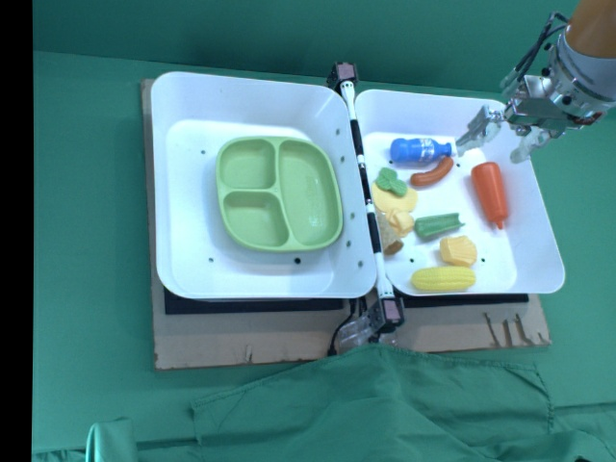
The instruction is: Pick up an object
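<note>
1. The two white bins [183, 258] look like smooth, glossy plastic.
2. Inside the left bin, the green divided plate [279, 193] has a satin plastic sheen.
3. Under the bins lies matt brown cardboard [192, 340] (edges rough).
4. Matt green cloth [87, 210], wrinkled in front of the cardboard, covers the surface.

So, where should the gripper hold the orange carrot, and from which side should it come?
Probably across the middle of the carrot, coming from above. It lies flat, pointing up and down the right bin, thick end at the far side, with bare floor on both sides. The gripper hangs open above it.

Bright even light, soft shadows, slightly soft focus
</note>
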Robot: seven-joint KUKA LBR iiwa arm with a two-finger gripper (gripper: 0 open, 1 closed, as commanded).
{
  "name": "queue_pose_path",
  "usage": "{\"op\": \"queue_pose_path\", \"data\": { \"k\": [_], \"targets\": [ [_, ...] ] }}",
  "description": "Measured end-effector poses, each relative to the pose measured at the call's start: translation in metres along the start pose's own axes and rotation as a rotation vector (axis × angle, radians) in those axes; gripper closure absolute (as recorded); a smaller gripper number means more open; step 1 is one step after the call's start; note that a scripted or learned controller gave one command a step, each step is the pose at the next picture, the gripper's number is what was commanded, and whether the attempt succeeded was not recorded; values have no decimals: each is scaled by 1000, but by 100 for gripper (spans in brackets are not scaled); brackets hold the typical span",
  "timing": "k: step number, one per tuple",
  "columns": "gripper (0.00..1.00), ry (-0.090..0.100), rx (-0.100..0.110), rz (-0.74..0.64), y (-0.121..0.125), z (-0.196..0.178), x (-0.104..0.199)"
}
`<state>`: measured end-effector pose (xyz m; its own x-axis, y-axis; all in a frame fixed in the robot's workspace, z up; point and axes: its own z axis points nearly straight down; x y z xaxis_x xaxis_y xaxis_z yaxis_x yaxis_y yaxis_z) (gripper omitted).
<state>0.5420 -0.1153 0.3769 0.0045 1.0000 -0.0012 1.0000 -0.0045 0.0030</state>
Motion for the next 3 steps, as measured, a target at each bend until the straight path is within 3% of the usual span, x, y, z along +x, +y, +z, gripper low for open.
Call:
{"op": "queue_pose_path", "data": {
  "k": [1, 2, 3],
  "targets": [
    [0, -1, 7, 5, 17, 90, -52],
    [0, 8, 5, -3, 31, 187, -63],
    [0, -8, -12, -2, 35, 191, -38]
  ]
}}
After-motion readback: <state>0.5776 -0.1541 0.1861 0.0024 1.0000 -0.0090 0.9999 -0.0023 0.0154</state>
